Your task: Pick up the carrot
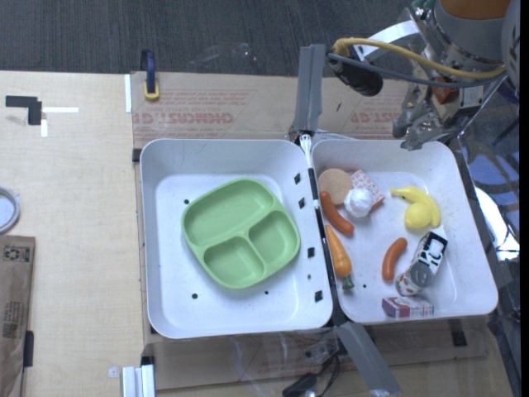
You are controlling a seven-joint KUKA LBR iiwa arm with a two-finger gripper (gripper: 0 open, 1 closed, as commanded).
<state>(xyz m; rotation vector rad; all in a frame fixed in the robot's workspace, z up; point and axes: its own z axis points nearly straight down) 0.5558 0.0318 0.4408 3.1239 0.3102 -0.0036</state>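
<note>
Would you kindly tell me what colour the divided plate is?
The three-compartment plastic plate is light green, plainest in the overhead camera view.

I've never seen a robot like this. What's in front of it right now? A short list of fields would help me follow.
left bin: white, holds a green three-part plastic plate
right bin: white, holds toy food
orange toy carrot: along the right bin's left wall, lying loose
beside it: two orange-red sausages
yellow toy: further right
robot hand: above the right bin's far edge, away from the carrot
</note>
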